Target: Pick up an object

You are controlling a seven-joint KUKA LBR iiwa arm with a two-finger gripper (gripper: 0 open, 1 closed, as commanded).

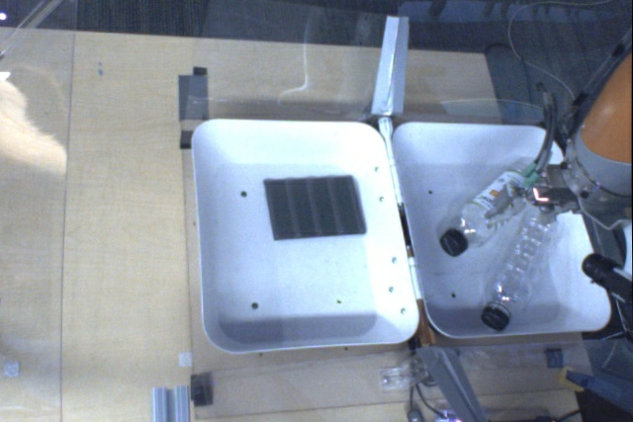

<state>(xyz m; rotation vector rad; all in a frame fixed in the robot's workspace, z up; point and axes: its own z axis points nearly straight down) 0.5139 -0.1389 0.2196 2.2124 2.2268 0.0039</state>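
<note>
Two clear plastic bottles lie in the right bin (435,306), both with black caps. Upper bottle (485,212) lies at a slant, cap toward the divider between the bins, base up near the arm. Lower bottle (519,267) is just beside it, cap pointing to the bin's near wall, body running up toward the same spot, so the two bases nearly meet. Left bin (223,242) holds a dark ribbed rectangular pad (315,207), well apart from the bottles.

Gripper (542,193) sits over the bottles' meeting ends, close to the right bin's far-right part. How wide it stands and whether anything is in it: cannot tell, the wrist hides it.

Step, as I read it: approach or descent onto a bottle base, grasp not confirmed. Next move calls for committing to one bottle. They are smooth, round and likely to roll or slip, so close across the body, then lift straight.
</note>
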